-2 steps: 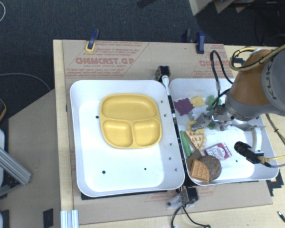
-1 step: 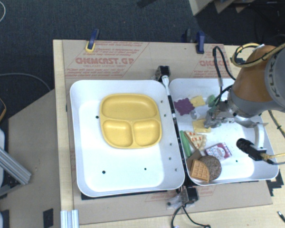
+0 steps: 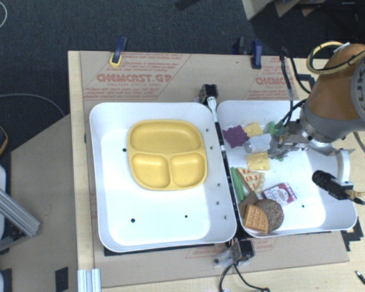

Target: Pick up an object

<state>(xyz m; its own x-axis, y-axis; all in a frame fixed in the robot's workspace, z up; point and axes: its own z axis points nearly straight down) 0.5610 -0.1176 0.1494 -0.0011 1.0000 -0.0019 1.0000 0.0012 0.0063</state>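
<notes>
Dark carpet around a bench with two white bins [image 3: 103, 163]. Toy food heaped in the right bin, under the gripper [image 3: 278, 146]; grip impossible to tell.

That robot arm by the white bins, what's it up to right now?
The arm reaches in from the right and has its gripper lowered into the right bin, among a heap of toy food: a purple piece, yellow blocks, a waffle and a brown patty. Nothing can be seen between its fingers, so no pick is confirmed. The left bin holds a yellow divided plate.
</notes>
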